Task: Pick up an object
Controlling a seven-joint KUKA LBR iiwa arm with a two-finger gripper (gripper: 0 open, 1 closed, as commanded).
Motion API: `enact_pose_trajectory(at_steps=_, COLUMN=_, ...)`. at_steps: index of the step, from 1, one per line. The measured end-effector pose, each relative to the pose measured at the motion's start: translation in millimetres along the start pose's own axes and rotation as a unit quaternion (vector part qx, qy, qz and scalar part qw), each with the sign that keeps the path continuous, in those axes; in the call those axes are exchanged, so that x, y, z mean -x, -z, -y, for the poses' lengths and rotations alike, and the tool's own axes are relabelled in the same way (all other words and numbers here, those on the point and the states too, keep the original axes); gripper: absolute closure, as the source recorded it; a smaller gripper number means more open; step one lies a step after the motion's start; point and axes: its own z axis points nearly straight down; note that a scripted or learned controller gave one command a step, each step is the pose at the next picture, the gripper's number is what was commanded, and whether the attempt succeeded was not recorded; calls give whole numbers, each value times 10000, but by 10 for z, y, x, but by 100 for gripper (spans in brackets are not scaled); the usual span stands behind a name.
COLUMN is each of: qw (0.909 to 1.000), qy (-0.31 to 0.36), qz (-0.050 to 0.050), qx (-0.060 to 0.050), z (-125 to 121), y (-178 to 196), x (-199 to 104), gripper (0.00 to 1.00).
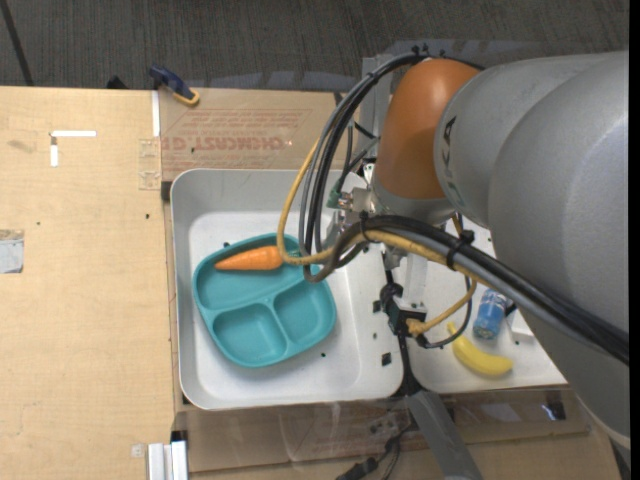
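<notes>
A teal divided plate (265, 313) lies in the left white bin (200, 208). An orange carrot (250, 259) rests on the plate's far compartment. In the right bin (540, 368) lie a yellow banana (483, 359) and a small blue bottle (490, 314). The grey arm with its orange band (425, 133) hangs over the strip between the two bins and covers much of the right one. The gripper itself is hidden under the arm's body and cables.
Black and yellow cables (320, 208) loop from the arm over the left bin's right side. A wooden board (75, 268) lies left of the bins, with cardboard (240, 138) behind them. A blue and yellow clamp (172, 84) sits at the cardboard's far corner.
</notes>
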Motion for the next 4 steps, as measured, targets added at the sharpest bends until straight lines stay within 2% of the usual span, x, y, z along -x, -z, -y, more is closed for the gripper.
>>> enact_pose_trajectory(at_steps=1, qw=9988, qy=478, qz=-54, qx=100, z=448, y=-816, x=-669, gripper=0)
enact_pose_trajectory(at_steps=2, qw=9516, qy=3073, qz=0, qx=12, z=-452, y=4, x=31, gripper=0)
enact_pose_trajectory(at_steps=3, qw=9907, qy=1362, qz=-1, qx=-16, z=447, y=-880, x=-198, gripper=0)
enact_pose_trajectory(at_steps=4, qw=9799, qy=-1996, qz=21, qx=19, z=282, y=-935, x=-703, gripper=0)
